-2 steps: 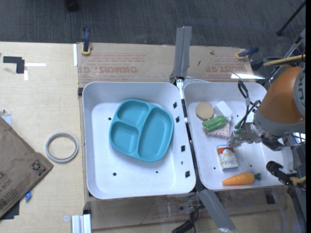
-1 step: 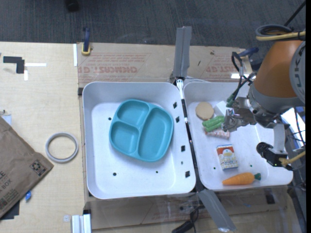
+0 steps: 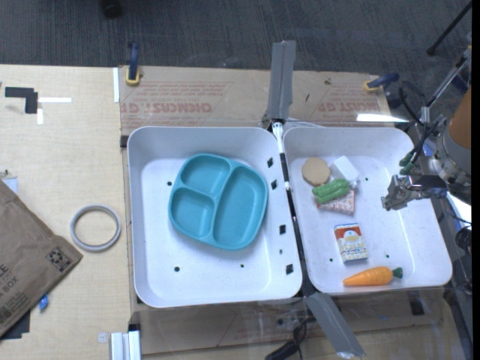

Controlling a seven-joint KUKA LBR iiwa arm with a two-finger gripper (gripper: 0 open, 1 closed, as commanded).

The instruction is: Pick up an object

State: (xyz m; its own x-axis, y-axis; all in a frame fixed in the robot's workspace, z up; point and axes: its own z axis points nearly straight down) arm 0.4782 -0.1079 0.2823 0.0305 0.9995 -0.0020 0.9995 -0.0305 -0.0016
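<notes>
Grey hand (image 3: 395, 198) above right bin (image 3: 420, 276)

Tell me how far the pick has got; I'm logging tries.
Nothing looks picked yet. The carrot, box, cookie and green pod all lie in the right bin, and the tray sits in the left bin. The gripper hangs over the right bin's right side, nothing visibly in it. The grasp and lift remain.

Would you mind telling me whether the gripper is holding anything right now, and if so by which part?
Nothing is held: the gripper hovers over bare floor of the right bin, apart from the items.
</notes>
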